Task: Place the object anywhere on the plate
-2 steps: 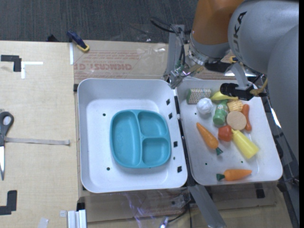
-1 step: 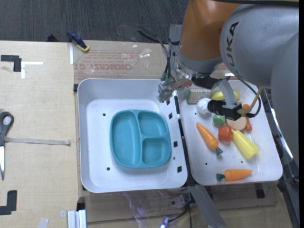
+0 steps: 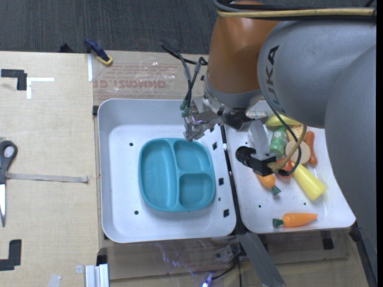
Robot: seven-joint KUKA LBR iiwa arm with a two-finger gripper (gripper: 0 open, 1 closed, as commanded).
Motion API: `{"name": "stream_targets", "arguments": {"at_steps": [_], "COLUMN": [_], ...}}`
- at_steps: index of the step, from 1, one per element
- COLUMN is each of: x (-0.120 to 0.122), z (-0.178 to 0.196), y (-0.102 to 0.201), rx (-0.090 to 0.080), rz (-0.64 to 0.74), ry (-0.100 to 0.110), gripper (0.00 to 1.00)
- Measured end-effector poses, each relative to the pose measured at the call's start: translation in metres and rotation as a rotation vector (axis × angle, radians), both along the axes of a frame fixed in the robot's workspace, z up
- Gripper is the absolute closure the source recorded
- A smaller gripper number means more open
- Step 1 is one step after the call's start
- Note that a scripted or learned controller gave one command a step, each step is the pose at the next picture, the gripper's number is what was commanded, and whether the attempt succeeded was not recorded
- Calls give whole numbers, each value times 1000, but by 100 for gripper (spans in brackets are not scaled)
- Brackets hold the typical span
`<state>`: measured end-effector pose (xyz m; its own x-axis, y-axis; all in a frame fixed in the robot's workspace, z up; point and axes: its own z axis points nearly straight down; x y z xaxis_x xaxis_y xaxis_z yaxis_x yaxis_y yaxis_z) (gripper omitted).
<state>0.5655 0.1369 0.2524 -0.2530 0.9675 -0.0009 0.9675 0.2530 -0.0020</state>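
A teal plate with three compartments lies in the middle of the left white bin; nothing rests on it. My gripper hangs from the orange-banded wrist just over the plate's far right corner, close to the wall between the bins. I see no object in it. The toy foods lie in the right bin: a carrot near the front, a yellow piece, a small orange piece, a green piece and a yellow banana-like piece, partly hidden by the arm.
The grey arm covers the upper right of the view and the back of the right bin. Scissors lie on the wooden bench at far left. A blue clip sits behind the left bin.
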Motion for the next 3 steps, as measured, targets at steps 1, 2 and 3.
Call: {"name": "stream_targets", "arguments": {"at_steps": [1,2,3], "x": [-40,-40,-39], "z": [23,23,31], "y": [-8,-8,-9], "rx": [-1,-1,-4], "rz": [-213,-213,-212], "ry": [0,-1,0], "gripper": [100,0,100]}}
